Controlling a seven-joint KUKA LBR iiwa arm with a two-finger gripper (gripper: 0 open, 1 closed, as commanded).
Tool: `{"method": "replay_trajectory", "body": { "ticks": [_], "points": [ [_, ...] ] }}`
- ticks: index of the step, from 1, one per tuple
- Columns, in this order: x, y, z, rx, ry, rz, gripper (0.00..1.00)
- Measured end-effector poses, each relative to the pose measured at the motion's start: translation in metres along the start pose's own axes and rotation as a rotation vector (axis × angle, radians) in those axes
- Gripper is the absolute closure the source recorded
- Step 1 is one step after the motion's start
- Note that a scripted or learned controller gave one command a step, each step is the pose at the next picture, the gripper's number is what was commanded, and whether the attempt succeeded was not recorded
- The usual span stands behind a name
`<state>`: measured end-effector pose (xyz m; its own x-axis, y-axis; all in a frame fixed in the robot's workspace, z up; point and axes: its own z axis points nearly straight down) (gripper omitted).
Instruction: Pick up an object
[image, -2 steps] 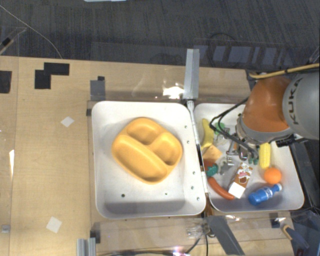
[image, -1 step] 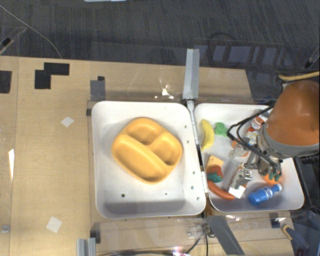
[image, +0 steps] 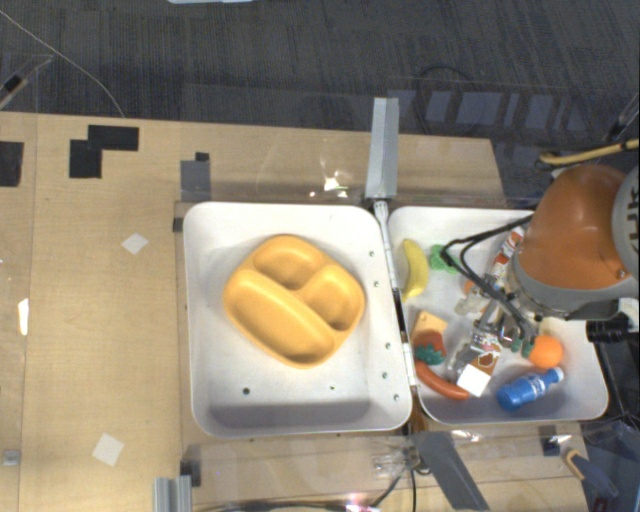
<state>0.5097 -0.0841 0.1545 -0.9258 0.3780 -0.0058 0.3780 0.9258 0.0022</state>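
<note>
While the arm (image: 580, 240) reached down into the right bin (image: 590, 400), the big glossy yellow divided tray (image: 293, 298) sat alone in the bin left of it — probably parked out of the way. Clutter filled the right bin: a smooth banana (image: 413, 268), blue bottle (image: 528, 389), orange ball (image: 546, 351), red sausage-shaped toy (image: 440, 381). The gripper (image: 490, 335) hovered mid-bin over a small white-and-brown carton (image: 477, 370) — honestly couldn't tell its opening or any hold.
</note>
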Motion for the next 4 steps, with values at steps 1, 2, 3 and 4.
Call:
{"method": "replay_trajectory", "body": {
  "ticks": [1,2,3,4],
  "points": [
    [0.01,-0.026,0.064,-0.004,-0.007,0.358,0.0],
    [-0.033,0.001,0.065,-0.003,-0.008,0.602,0.0],
    [-0.103,0.02,0.067,-0.002,-0.003,1.051,0.0],
    [-0.093,-0.013,-0.084,-0.006,-0.009,1.092,0.0]
  ]
}}
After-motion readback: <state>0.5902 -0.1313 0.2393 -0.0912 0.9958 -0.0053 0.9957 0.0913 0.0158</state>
